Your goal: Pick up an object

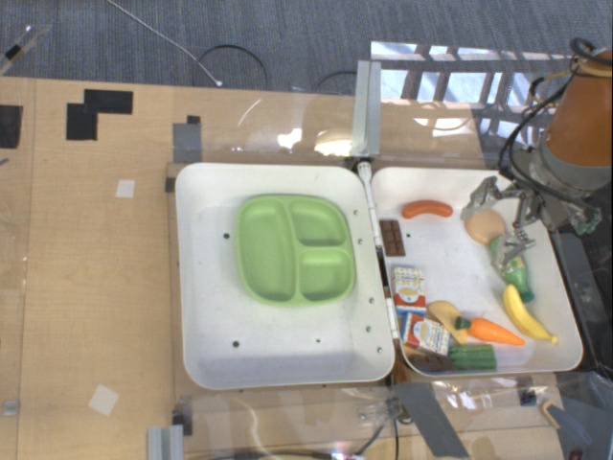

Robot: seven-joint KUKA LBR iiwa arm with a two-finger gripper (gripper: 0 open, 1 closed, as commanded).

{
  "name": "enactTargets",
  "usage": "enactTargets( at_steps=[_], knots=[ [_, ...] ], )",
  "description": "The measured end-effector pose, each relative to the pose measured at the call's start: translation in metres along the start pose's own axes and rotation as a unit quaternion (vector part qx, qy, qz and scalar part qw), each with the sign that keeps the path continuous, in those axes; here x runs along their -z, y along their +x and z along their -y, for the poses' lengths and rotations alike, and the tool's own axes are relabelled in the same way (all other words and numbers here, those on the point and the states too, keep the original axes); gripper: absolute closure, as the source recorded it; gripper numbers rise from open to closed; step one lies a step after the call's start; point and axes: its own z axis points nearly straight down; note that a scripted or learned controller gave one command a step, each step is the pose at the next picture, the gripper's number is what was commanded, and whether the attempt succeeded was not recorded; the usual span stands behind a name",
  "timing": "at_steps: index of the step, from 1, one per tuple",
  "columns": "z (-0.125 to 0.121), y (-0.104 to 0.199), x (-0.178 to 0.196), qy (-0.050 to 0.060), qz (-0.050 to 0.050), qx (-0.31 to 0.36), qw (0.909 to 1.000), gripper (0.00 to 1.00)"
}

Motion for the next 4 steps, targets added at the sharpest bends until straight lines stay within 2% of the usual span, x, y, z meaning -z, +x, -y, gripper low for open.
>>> enactTargets(
  at_steps=[1,2,3,4],
  knots=[
    [0.008,0.066,-0.087,0.000,-0.001,-0.029,0.9996,0.00],
    [0.051,-0.039,-0.095,0.000,0.000,-0.017,0.9998,0.00],
    [0.039,0.001,-0.095,0.000,0.000,-0.046,0.9989,0.00],
    [0.037,0.005,-0.095,0.000,0.000,-0.036,0.9993,0.00]
  ],
)
